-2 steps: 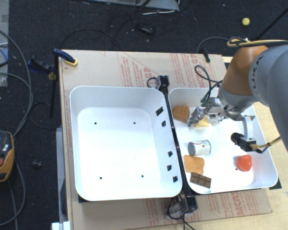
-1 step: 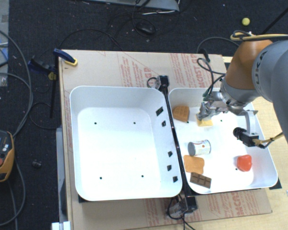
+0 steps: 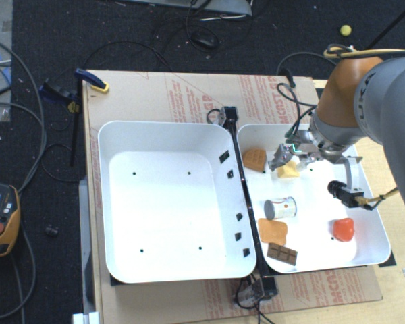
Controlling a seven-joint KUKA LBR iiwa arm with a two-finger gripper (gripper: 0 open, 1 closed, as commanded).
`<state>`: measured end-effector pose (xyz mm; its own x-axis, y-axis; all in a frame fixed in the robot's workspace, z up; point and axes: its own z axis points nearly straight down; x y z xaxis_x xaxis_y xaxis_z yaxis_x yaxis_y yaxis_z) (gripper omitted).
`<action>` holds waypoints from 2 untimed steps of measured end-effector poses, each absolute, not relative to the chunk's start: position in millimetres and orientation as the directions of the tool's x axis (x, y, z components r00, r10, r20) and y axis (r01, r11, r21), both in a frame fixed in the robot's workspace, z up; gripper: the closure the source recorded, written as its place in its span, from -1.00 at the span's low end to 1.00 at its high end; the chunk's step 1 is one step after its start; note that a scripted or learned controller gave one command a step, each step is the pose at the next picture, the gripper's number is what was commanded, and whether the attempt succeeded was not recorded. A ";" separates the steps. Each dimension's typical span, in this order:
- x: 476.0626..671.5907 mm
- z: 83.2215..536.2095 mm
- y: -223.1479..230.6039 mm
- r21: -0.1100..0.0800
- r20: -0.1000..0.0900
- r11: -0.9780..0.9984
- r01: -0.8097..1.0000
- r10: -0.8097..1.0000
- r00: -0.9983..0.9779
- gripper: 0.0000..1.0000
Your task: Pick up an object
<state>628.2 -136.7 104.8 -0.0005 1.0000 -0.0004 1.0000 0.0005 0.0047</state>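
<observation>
Your gripper (image 3: 284, 159) sits low in the right bin (image 3: 374, 201), and the yellow block (image 3: 289, 171) lies just below its tip, touching or nearly so; the waffle piece (image 3: 254, 158) is just to its left. You cannot tell how the gripper's tip is set: the wrist and cabling crowd it, and part of the yellow block is covered.
</observation>
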 end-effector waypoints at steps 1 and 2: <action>628.4 115.0 -136.7 0.005 0.000 0.000 1.000 1.000 0.000 1.00; 628.1 114.5 -136.7 0.004 0.000 0.000 1.000 1.000 0.000 -1.00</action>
